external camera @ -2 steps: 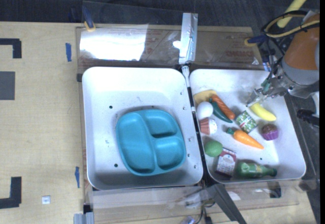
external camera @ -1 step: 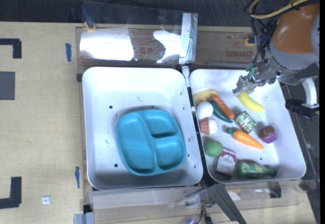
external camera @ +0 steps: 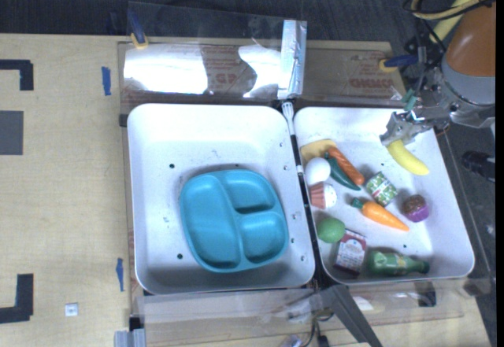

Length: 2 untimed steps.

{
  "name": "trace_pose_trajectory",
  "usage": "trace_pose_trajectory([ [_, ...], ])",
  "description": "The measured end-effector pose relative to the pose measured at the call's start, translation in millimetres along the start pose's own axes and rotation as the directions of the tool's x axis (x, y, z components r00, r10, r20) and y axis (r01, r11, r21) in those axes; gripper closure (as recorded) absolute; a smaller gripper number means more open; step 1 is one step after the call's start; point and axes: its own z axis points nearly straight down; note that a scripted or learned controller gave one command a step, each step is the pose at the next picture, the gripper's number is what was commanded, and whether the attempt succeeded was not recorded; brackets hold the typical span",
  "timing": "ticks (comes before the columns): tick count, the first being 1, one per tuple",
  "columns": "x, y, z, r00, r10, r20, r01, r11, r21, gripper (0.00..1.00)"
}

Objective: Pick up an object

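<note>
Two white bins sit side by side on the tabletop (external camera: 55, 180). We see the arm (external camera: 469, 62) enter from the right, its claw (external camera: 403, 127) low over the right bin (external camera: 457, 235), just above the banana (external camera: 408, 157), which slants toward the lower right among toy foods. The left bin (external camera: 150, 141) holds a blue divided plate (external camera: 234, 219). We cannot tell the claw's opening.

Right bin (external camera: 449, 180): banana (external camera: 408, 156), yellow, lying tilted near far right corner. Carrot (external camera: 384, 215) orange, mid-bin. Purple onion-like piece (external camera: 415, 207) just beside it. Green bottle (external camera: 394, 263) on its side along near wall. White egg (external camera: 317, 171) at left wall.
</note>
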Motion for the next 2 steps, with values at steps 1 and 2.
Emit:
trace_pose_trajectory([
  [1,-64,7,0,0.999,0.033,0.001,-0.033,0.999,0.003,1.0],
  [2,-5,-20,6,0.999,-0.047,-0.004,0.047,0.999,0.004,1.0],
])
